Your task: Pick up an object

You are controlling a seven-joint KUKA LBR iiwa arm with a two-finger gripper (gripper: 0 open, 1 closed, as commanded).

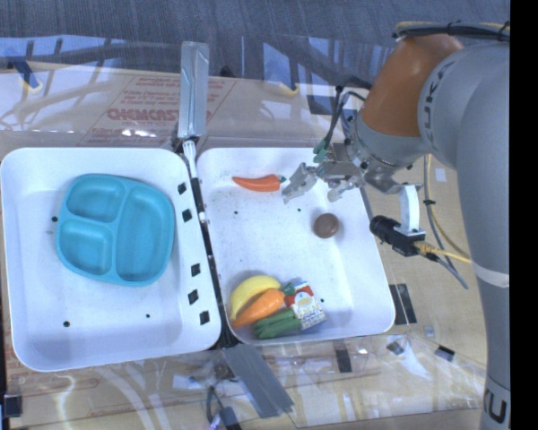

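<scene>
Nearest the camera, at the front edge of the right bin (368, 280), lies a tight cluster of four items: one yellow lemon (251, 289), one orange carrot (262, 305) lying across it, one green vegetable (278, 327) just beneath, and one small carton (307, 305) with a red and green printed label whose writing is too small to read. Farther back in the same bin, one round brown ball (325, 226) sits alone on the white floor, well apart from the cluster. Beyond it, near the bin's rear wall, lies one orange-red chili pepper (258, 183) with a green stem. The gripper (316, 183) hangs just beside the pepper's stem end and above the brown ball, its two fingers spread apart with nothing between them. The left bin (27, 321) holds one blue plate (117, 228) divided into three compartments. Two bins stand side by side, touching along a shared edge. Behind them, a cardboard sheet (117, 106) under clear film bears faint red lettering that cannot be read with confidence.
</scene>
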